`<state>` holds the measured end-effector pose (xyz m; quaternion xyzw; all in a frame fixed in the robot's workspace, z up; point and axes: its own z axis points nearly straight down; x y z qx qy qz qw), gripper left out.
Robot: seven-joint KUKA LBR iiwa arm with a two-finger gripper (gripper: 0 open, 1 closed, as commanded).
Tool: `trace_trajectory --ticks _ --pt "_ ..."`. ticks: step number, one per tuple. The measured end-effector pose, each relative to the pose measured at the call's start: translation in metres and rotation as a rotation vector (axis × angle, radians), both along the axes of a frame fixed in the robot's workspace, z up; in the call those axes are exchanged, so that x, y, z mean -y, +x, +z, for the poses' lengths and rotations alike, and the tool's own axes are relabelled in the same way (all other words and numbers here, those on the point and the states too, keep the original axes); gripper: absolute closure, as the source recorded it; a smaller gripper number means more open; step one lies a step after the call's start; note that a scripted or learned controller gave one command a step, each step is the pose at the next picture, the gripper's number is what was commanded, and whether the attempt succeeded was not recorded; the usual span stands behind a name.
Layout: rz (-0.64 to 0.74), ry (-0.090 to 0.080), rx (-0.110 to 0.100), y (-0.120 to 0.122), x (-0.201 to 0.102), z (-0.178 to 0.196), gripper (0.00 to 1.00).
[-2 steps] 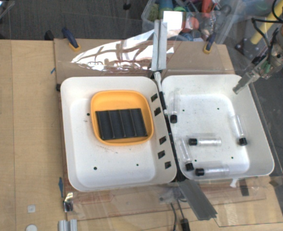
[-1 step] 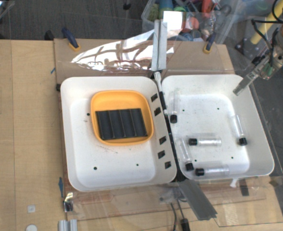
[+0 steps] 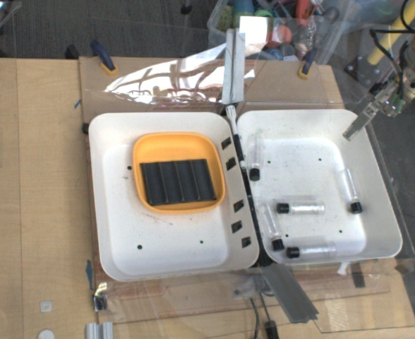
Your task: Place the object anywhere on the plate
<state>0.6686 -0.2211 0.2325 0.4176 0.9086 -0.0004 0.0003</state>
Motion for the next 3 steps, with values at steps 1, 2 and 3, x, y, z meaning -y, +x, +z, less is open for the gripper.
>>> trace_trajectory --ticks 1,2,3 --pt "0.058 0.001 -0.002 -0.0033 -0.0001 -0.0041 0.00" --pt "0.127 0.001 -0.001 -0.0054 0.0002 0.0014 0.00" --pt "0.221 0.001 -0.001 -0.0068 0.0001 0.0040 0.00"
